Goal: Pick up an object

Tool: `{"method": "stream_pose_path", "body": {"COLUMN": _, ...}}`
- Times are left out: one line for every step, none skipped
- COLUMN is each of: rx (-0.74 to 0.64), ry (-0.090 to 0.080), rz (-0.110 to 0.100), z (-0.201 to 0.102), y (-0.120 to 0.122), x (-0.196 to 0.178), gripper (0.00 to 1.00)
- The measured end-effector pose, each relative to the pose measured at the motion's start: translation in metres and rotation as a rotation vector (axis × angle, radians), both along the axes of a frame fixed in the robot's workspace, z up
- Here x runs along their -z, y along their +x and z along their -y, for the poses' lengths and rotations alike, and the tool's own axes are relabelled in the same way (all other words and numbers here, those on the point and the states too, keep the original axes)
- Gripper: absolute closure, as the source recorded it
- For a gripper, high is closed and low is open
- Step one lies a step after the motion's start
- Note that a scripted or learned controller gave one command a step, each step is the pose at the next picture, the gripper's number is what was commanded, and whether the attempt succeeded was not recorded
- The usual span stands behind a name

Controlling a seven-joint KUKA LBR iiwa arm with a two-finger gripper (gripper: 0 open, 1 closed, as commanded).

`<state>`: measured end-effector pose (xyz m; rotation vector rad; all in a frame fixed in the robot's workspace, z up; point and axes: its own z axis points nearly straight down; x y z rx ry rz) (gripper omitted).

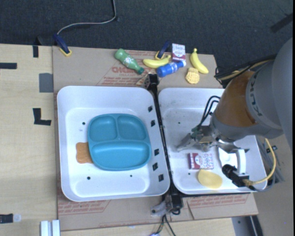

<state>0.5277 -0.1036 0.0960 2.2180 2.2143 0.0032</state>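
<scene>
The gripper (194, 137) hangs low over the middle of the right bin (177, 102), just above a red-and-white packet (200, 161) and a yellow lemon-shaped piece (209, 178) near the front edge. The left bin (69, 102) holds a blue divided plate (120, 141) overlapping an orange piece (82, 153).

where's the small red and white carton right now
In the right bin, near its front edge, lying just behind the yellow lemon-like piece and below the gripper.
</scene>
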Motion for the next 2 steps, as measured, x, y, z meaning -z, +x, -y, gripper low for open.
{"method": "stream_pose_path", "body": {"rx": -0.002, "ry": 0.002, "rz": 0.000, "z": 0.0010, "y": -0.0405, "x": 0.0096, "gripper": 0.00}}
{"method": "stream_pose_path", "body": {"rx": -0.001, "ry": 0.001, "rz": 0.000, "z": 0.0018, "y": -0.0404, "x": 0.0003, "gripper": 1.00}}
